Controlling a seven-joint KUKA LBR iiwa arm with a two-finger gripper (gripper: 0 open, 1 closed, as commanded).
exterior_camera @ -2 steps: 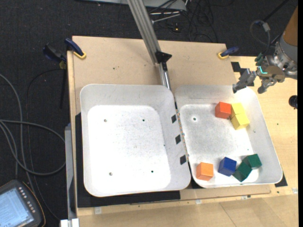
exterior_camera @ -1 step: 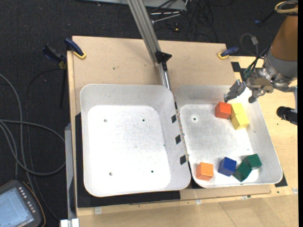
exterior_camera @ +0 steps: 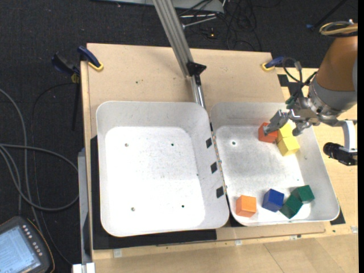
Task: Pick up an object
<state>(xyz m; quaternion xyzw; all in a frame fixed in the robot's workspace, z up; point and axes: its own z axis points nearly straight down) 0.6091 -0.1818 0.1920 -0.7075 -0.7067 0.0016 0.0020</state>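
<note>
the fingers (exterior_camera: 286, 122) hovered over a yellow block (exterior_camera: 288, 143) and red block (exterior_camera: 266, 133) near the right bin's (exterior_camera: 318, 169) far edge; their spread could not be told. the touching blocks risked a fouled, slipping grasp.

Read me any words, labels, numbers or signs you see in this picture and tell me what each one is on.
No text can be read here.
The handheld screen at the lower left shows bright content, too small and blurred to read.
The blocks, for example the yellow block and the blue block, and the white bins bear no visible markings.
</note>
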